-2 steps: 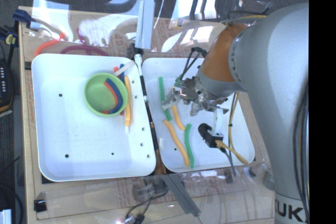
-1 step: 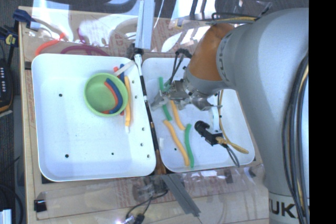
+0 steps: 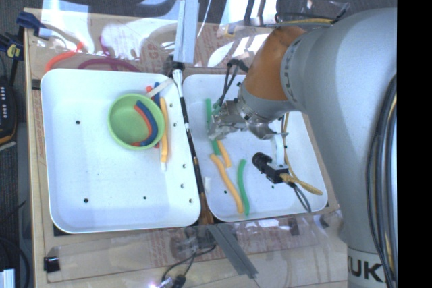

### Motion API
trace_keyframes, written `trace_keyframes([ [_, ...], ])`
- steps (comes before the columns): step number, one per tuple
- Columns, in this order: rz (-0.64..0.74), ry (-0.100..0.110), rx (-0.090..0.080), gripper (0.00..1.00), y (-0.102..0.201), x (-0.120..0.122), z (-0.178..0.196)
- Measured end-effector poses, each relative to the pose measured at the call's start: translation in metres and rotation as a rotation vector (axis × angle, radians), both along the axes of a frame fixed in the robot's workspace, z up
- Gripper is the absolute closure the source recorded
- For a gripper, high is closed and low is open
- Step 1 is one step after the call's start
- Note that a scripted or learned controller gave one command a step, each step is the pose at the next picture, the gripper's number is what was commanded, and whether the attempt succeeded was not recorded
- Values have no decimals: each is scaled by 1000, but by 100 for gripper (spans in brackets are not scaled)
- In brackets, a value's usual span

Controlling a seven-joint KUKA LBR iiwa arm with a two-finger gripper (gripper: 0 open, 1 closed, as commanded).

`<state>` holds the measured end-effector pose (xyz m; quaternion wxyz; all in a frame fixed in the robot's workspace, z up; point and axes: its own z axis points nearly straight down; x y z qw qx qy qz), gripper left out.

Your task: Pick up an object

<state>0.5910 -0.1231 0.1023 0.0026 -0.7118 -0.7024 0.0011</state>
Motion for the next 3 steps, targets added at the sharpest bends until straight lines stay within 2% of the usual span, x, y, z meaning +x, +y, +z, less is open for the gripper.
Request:
trace_keyframes([
  [1,271,-6,-1,100,3,37,122],
  [2,272,-6,0,0,3,37,122],
  [3,274,-5,-2,0,-7,27,-10],
])
